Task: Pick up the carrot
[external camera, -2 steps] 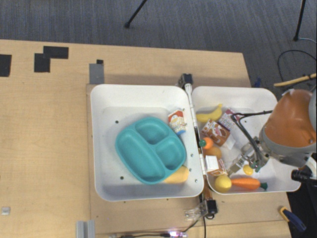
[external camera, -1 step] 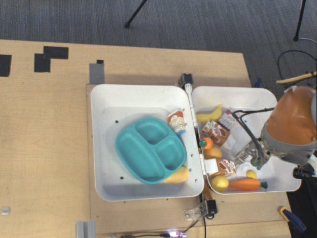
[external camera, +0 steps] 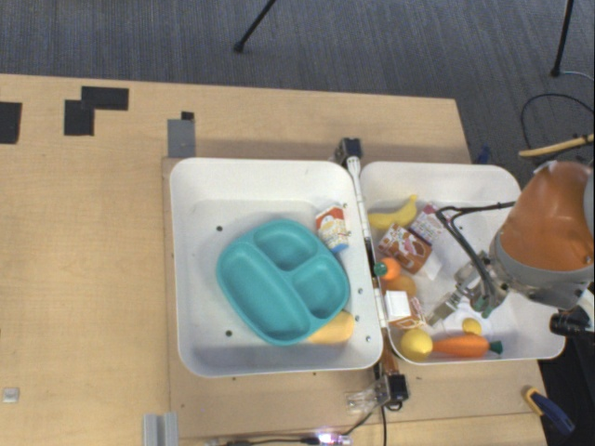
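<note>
Your gripper (external camera: 444,310), jaws slightly apart and holding nothing, hangs just above-left of the carrot (external camera: 459,346), which lies left-to-right.

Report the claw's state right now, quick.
Claw: cannot be told whether open or closed; it sits low in the right bin, just above the carrot, with nothing visibly held.

The robot arm (external camera: 548,240) has a big round orange part with a grey ring under it. Thin black cables loop off it. Its gripper (external camera: 444,310) is small, grey and metal.
</note>
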Robot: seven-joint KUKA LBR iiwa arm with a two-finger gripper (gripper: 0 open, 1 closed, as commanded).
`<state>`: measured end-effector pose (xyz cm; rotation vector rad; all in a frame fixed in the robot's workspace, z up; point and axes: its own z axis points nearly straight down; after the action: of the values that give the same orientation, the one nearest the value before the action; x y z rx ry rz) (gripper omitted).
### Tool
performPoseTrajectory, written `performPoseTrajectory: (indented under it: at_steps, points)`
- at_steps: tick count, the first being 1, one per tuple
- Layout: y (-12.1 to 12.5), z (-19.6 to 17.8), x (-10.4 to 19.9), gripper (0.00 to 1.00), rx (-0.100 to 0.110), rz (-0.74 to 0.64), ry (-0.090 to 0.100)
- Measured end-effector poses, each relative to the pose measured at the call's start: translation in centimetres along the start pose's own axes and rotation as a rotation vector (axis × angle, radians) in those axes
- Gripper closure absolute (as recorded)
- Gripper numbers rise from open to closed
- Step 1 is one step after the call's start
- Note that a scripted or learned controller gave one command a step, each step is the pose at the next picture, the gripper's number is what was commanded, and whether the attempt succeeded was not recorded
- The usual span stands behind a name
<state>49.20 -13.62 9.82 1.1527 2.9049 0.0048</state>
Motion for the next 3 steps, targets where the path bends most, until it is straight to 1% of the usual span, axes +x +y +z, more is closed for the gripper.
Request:
performPoseTrajectory:
  at_steps: [1,2,3]
  points:
    - [0.0,0.0,0.0,0.0,0.0,0.0,0.0]
    - [-1.2,1.2,-0.6,0.0,0.006,0.243,0.01]
    - [-1.2,1.2,-0.6,0.0,0.006,0.243,0.01]
